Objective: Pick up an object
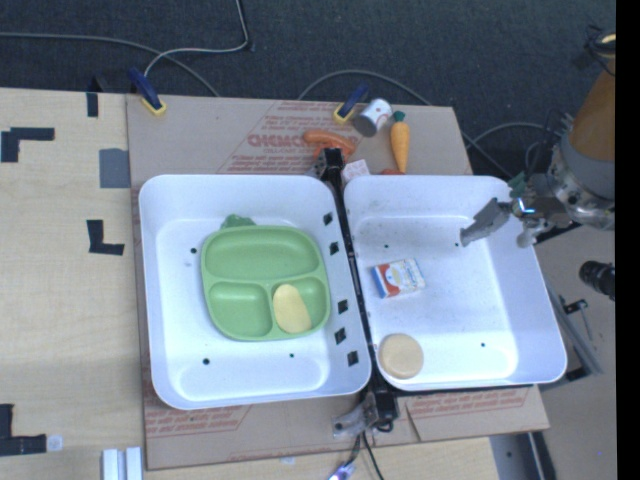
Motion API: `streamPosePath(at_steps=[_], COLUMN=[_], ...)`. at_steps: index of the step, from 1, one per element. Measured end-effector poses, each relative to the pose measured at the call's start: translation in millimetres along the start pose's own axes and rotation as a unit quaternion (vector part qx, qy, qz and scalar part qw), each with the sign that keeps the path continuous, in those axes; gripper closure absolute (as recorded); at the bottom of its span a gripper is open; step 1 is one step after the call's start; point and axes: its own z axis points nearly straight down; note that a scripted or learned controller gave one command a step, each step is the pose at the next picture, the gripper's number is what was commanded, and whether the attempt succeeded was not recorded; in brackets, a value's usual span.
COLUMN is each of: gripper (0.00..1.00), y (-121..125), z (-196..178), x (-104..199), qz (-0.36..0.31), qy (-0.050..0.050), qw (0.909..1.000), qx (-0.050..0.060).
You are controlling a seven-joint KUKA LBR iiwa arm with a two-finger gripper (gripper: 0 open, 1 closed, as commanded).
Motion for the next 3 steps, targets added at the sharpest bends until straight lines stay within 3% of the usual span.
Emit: streamPosePath(at_steps=[1, 2, 3], gripper=[0.00, 0.00, 1.00], y=[21, 36, 35], z=[85, 184, 175], x=[47, 70, 70], qz=[-0.001, 0.000, 0.000], qy=[0.001, 0.000, 0.001], qw=[1.0000, 1.0000, 1.0000], qx=[0.001, 0.000, 0.001])
